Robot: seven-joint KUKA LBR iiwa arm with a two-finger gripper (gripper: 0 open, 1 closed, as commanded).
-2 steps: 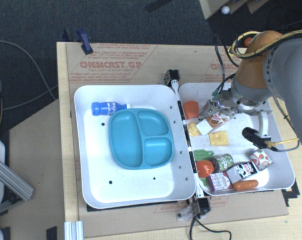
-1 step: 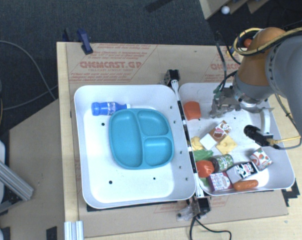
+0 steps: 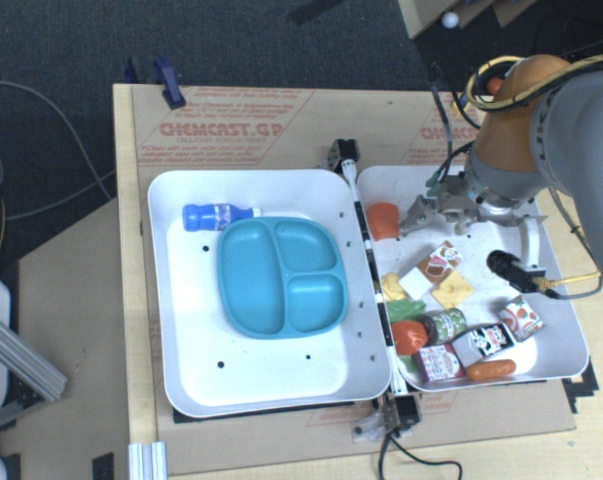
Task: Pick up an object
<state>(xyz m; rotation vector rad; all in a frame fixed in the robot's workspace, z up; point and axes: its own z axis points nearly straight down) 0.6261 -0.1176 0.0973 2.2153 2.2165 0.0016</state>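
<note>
Fingers point(image 3: 443, 211) over right bin point(image 3: 571, 343) | blue plate point(image 3: 281, 273) in left bin point(image 3: 181, 298)

**Right bin: loose objects**

Right bin point(image 3: 571, 353) holds a jumble: orange block point(image 3: 383, 220) at the left wall, small carton point(image 3: 440, 262), yellow wedge point(image 3: 452, 290), green can point(image 3: 445, 324), sausage point(image 3: 491, 370) near the front rim. None lifted.

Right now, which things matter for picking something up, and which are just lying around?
For the job: gripper above the right bin; the toy food there, such as the orange block, sausage, green can.

Lying about: blue plate and blue bottle in the left bin; blue clamp.
</note>
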